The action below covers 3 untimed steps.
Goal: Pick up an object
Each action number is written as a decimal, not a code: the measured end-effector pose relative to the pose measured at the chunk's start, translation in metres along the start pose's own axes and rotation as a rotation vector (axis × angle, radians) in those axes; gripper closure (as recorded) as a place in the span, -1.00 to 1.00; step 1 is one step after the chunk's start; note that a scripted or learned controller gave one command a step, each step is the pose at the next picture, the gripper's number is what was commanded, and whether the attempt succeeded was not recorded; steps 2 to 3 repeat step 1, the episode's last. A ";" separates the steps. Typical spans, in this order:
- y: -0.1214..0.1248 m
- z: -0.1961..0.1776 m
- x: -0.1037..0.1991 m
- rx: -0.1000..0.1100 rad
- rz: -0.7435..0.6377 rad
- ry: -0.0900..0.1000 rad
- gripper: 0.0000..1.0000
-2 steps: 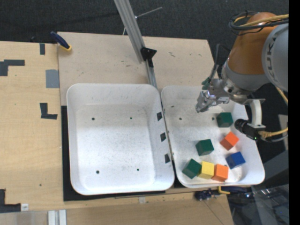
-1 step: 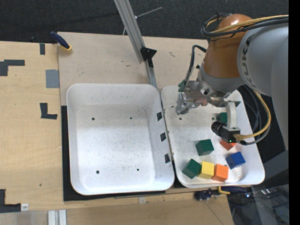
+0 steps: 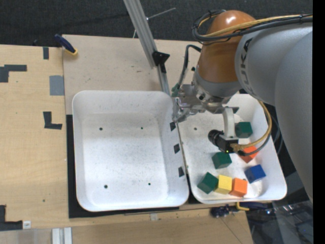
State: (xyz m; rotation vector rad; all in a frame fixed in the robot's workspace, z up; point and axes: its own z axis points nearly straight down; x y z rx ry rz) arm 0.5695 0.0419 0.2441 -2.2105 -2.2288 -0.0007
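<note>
Roughly, jaws over shared bin rim (image 3: 181, 159), grip cannot be told, green block (image 3: 222, 160) apart.

White bins (image 3: 122, 151) on wooden bench (image 3: 30, 151)

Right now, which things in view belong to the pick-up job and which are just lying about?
Job: claw, right bin, yellow block, orange block, blue block, red block, green blocks.
Lying about: left bin, blue-and-yellow tool on the bench, grey tape patch, slanted metal bar.
</note>
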 end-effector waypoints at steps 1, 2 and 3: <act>-0.006 0.017 0.056 0.003 0.001 -0.002 1.00; -0.006 0.017 0.056 0.003 0.001 -0.002 1.00; -0.006 0.017 0.056 0.003 0.001 -0.002 1.00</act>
